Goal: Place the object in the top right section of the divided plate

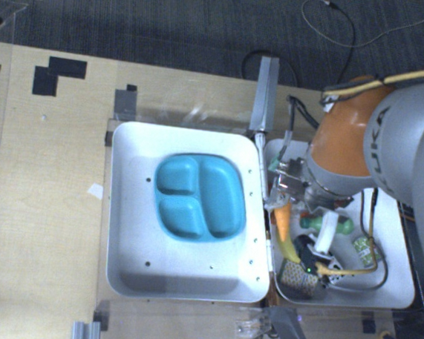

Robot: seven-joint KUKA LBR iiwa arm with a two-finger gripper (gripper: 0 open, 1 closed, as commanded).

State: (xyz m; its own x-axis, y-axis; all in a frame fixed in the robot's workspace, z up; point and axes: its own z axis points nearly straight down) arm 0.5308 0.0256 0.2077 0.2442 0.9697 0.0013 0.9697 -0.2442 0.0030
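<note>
The blue divided plate point(197, 196) lies in the left white bin point(125, 253), with two small sections on its left and one large section point(222, 194) on its right; nothing rests on it. My gripper point(305, 211) hangs low over the left part of the right bin point(398, 287), beneath the orange wrist band point(341, 144). Right under it lie an orange carrot point(282, 220), a yellow banana point(289, 248) and a green object point(313, 222). The arm body covers much of that bin.
A grey mesh-like item point(300, 280) lies at the right bin's front left corner, and a small green-and-white piece point(363, 250) sits to the right. A yellow cable point(345, 271) loops across the bin floor. A metal post point(264, 95) stands between the bins at the back.
</note>
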